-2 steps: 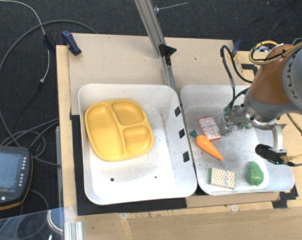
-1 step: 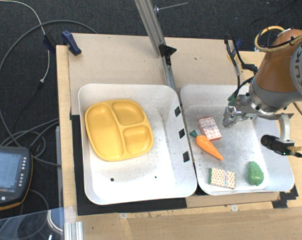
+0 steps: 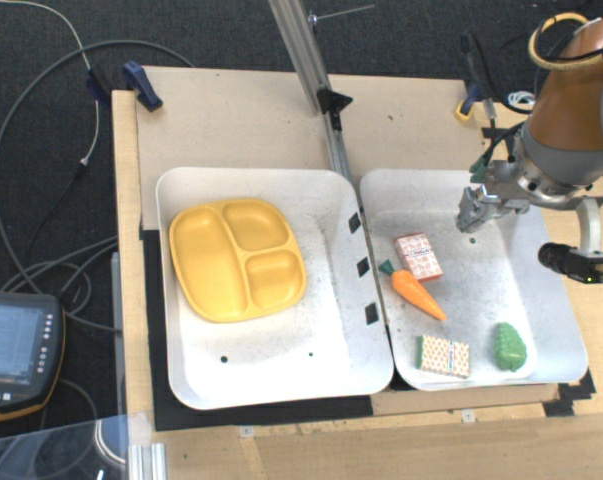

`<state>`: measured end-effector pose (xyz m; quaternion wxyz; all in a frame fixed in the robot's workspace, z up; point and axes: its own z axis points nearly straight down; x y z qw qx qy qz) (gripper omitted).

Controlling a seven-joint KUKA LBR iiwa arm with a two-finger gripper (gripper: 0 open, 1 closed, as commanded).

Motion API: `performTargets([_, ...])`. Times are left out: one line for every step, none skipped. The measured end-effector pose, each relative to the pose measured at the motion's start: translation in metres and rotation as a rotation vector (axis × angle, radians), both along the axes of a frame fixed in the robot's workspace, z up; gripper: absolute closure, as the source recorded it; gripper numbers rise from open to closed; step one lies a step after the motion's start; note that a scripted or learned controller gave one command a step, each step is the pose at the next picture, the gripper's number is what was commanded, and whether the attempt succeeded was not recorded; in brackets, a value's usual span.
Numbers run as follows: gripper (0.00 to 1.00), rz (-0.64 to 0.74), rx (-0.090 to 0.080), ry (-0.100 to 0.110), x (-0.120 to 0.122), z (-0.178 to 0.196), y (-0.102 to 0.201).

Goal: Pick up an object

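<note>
In the right bin point(image 3: 541, 298) lie a small pink-and-white box point(image 3: 418, 256), an orange toy carrot point(image 3: 417, 293), a patterned flat packet point(image 3: 443, 355) and a green leafy toy point(image 3: 509, 347). My gripper point(image 3: 471, 213) hangs over the upper part of that bin, to the right of and above the pink box, apart from every object. Nothing shows between its tips.
A yellow sectioned tray point(image 3: 238, 258) lies in the left bin point(image 3: 281, 368). A metal rail point(image 3: 299, 43) slants down to the gap between the bins. Cables point(image 3: 41, 168) and a tablet pendant point(image 3: 16, 353) sit off the bench at left.
</note>
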<state>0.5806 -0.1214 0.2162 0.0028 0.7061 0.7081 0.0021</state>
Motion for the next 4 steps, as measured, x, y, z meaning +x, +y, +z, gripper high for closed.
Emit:
performTargets([1.0,0.0,0.0,0.0,0.002,0.045,0.0])
performTargets([1.0,0.004,0.004,0.009,-0.011,0.05,0.053])
performTargets([1.0,0.004,0.004,0.011,-0.023,0.034,0.113])
performTargets([1.0,0.005,0.004,0.01,-0.035,0.037,0.17])
